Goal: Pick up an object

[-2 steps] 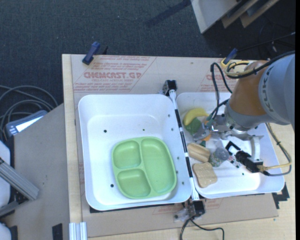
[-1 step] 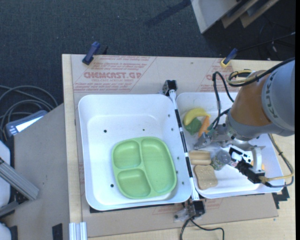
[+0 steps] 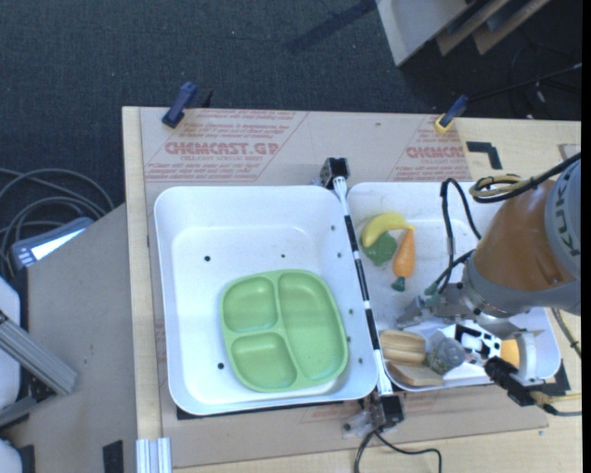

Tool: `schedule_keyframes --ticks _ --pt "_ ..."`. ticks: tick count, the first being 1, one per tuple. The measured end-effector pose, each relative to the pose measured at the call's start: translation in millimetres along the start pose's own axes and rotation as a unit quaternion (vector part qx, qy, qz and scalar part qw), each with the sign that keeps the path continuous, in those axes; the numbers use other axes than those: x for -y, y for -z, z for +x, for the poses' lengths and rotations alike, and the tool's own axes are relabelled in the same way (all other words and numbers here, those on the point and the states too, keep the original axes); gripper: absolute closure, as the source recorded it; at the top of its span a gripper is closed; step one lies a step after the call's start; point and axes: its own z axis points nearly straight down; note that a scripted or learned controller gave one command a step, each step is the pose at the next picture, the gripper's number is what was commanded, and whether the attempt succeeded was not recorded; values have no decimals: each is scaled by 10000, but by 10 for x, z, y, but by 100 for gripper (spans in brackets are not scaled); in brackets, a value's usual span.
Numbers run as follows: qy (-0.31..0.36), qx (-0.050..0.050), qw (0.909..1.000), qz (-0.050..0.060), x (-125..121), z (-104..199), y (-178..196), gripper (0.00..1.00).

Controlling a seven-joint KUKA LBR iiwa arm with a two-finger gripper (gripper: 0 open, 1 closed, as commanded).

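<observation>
Lying under everything, a dark blue-grey carpeted floor [image 3: 83, 83]. Resting on it, a pale plywood surface [image 3: 138, 305] topped with a brown protective sheet printed in red lettering [image 3: 231, 143]. Curling at far left, grey cables [image 3: 37, 208]. Leaning at lower left, a grey metal bar [image 3: 37, 356]. Showing at top right, pale wooden furniture [image 3: 462, 28].

Light: bright, even, from overhead — soft shadows
Glare: white bins [image 3: 185, 222] nearly washed out
Focus: slightly soft — grainy throughout
</observation>
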Motion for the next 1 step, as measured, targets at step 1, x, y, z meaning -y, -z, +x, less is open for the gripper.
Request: schedule_keyframes --ticks 1 --pt "12 4 10000 -21 -932 60 566 0"
